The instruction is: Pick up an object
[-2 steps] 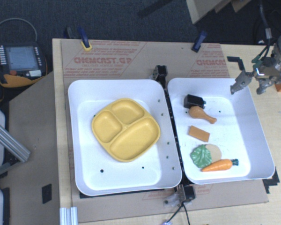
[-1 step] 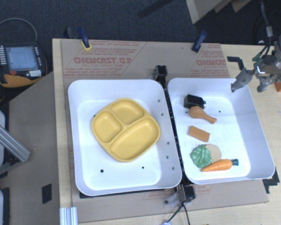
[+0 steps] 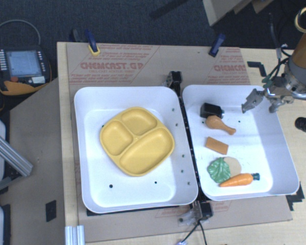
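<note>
The right bin (image 3: 283,152) holds a small black block (image 3: 211,109), a tan toy drumstick (image 3: 220,124), an orange block (image 3: 217,145), a green lettuce leaf (image 3: 219,170) on a beige disc (image 3: 233,164), and a carrot (image 3: 238,179). My gripper (image 3: 261,103) hangs over the bin's far right corner, to the right of the black block and apart from every object. Its fingers (image 3: 250,101) stand spread and open with nothing between them.
A yellow divided plate (image 3: 137,140) lies in the middle of the left bin (image 3: 86,152). A ridge where the two bins meet (image 3: 186,137) separates them. A handheld control pad (image 3: 21,65) sits off the bench at far left.
</note>
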`<action>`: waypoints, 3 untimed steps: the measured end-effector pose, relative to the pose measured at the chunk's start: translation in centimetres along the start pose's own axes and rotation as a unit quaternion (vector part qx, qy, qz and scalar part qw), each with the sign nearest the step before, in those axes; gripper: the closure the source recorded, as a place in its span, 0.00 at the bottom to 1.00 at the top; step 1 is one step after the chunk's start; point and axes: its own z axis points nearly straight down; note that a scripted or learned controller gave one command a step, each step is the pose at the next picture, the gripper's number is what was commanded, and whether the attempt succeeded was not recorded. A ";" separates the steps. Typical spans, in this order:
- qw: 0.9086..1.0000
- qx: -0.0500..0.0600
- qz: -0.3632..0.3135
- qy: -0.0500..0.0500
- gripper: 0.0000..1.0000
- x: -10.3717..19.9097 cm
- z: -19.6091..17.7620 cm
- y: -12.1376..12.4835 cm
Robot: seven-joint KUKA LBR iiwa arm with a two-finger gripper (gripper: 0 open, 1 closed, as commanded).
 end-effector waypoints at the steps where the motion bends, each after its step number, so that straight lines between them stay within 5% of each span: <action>1: 1.000 -0.001 0.000 0.000 0.00 -0.1 4.8 -0.3; 2: 1.000 -0.002 0.000 0.000 0.00 -0.8 11.2 -0.5; 3: 1.000 -0.003 0.000 -0.001 1.00 -0.8 10.2 -0.4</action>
